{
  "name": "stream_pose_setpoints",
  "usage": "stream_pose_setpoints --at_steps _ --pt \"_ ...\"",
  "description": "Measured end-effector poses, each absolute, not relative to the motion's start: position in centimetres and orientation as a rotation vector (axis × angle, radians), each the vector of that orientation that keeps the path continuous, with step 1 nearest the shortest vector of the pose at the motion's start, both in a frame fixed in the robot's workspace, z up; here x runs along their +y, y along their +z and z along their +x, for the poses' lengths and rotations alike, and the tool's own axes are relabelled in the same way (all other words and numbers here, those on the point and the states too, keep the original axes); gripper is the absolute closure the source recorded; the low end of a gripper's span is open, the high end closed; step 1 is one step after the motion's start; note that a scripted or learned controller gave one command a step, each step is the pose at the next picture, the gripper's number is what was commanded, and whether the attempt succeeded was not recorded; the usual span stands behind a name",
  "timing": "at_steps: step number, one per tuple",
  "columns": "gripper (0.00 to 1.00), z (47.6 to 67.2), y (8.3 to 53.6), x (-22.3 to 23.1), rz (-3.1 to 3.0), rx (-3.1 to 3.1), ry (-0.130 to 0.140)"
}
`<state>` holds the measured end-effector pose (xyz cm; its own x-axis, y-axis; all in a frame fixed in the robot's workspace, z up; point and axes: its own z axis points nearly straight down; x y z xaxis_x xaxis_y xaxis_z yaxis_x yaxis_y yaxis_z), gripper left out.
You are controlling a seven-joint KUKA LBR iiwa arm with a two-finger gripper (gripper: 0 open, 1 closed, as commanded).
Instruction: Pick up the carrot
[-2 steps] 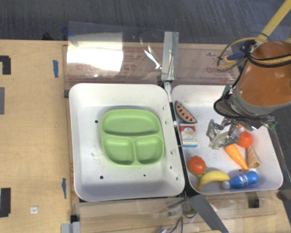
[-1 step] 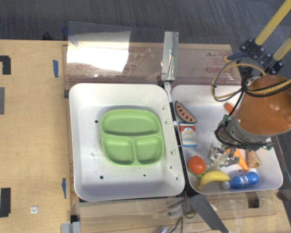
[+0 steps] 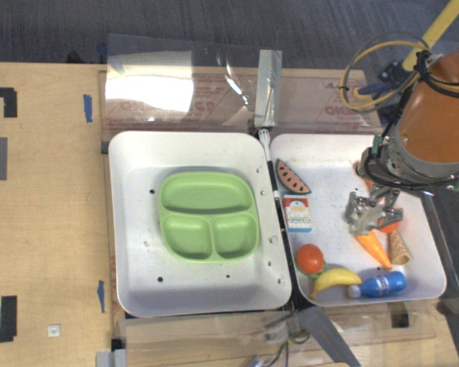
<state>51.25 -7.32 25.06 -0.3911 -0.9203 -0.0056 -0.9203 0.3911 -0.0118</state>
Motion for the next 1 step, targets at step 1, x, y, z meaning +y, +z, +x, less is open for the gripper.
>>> stream_pose_setpoints --at_steps 1 --pt "1.00 50.33 22.45 -12.19 -2.211 2.229 0.003"
